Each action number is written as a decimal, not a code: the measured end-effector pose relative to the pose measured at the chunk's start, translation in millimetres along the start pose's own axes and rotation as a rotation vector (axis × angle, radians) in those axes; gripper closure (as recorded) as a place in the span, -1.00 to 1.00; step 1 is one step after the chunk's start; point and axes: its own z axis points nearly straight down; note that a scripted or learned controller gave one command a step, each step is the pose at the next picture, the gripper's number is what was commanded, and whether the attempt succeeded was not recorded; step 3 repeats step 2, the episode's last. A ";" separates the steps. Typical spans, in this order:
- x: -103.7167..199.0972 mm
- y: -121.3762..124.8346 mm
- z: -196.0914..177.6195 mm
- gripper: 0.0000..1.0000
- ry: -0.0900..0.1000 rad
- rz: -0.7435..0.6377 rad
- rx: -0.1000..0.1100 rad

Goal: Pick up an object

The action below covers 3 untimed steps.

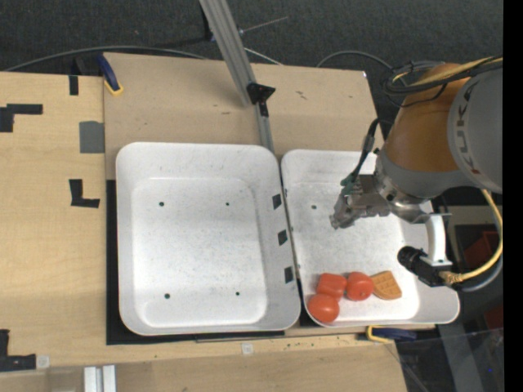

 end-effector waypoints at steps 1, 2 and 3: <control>50.1 25.6 3.2 1.00 0.000 -0.002 -0.001; 102.4 43.6 -7.4 1.00 0.000 -0.002 -0.002; 102.4 43.6 -7.4 1.00 0.000 -0.002 -0.002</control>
